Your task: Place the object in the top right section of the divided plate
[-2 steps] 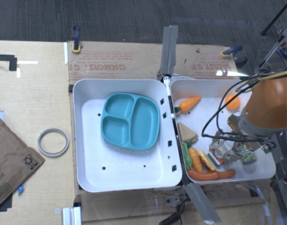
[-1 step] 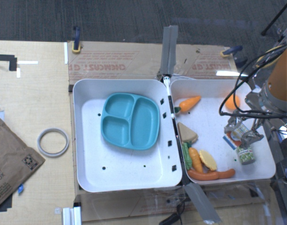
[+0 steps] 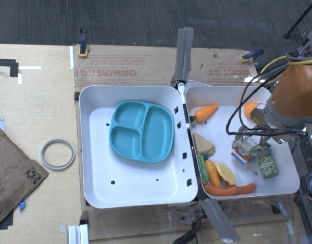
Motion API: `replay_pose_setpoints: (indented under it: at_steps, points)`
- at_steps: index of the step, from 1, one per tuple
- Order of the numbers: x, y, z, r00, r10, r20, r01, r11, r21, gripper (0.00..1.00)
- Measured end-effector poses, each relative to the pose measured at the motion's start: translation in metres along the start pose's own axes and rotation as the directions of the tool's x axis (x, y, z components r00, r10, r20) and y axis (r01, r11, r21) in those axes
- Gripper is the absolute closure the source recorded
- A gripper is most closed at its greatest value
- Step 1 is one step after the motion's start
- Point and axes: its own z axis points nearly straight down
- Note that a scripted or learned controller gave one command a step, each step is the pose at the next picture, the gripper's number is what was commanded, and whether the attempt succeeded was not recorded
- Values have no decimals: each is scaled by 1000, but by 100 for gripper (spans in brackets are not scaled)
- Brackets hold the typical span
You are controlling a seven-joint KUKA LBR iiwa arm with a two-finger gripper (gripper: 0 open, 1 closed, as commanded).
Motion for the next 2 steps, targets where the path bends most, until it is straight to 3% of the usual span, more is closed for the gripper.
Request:
replay_pose_setpoints:
  at_steps: [1,2]
  points:
    - [-7,76,4,978,-207,2,207,978,6,100]
    - [-15,89,-74,988,-153,0,153,988,2,100]
